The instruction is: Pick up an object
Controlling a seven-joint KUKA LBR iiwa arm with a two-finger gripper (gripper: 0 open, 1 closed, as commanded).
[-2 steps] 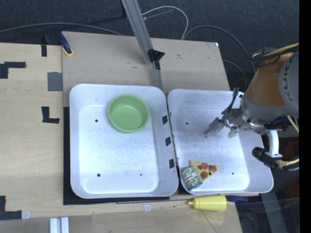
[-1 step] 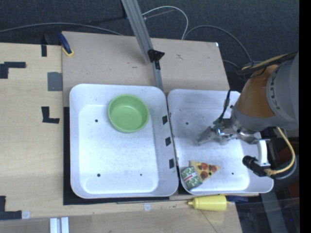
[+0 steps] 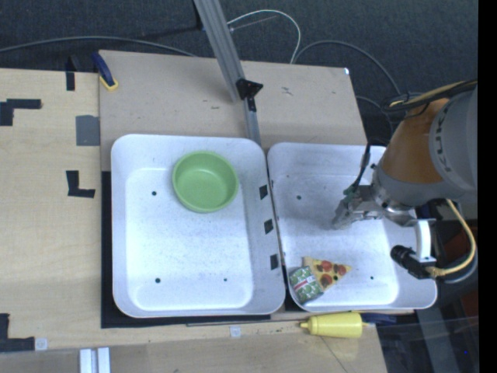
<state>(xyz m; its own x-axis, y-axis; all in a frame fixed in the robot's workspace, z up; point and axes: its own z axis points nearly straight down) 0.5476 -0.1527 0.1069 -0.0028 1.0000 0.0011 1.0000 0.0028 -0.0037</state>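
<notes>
Over the right bin (image 3: 307, 165), gripper (image 3: 344, 214) is low near the floor, roughly mid-bin twd the right wall; can't tell if it's actually touching. Finger state: can't tell from here, too small/blurred, and nothing visibly betw them. Nearest candidate objs sit well apart from it, down at the bin's front-left corner: pizza-slice toy (image 3: 329, 270) lying flat, and touching/just beside it on the left a green patterned item (image 3: 304, 284), prob a crumpled pouch or small can, can't say which. Green bowl (image 3: 205, 181) is in the left bin (image 3: 132, 231), further off, across the divider. Yellow bottle (image 3: 335, 325) lies on its side outside the bins, by the front rim. Risks IMO: closing at current spot = empty grab, bare floor under it. If it goes for the corner, the two objs are so close it may nudge one while aiming at the other, or clip the front/divider wall. Pizza slice is thin + flat, so fingers prob skid over it w/o getting under. Patterned item looks like the easier pick.
</notes>
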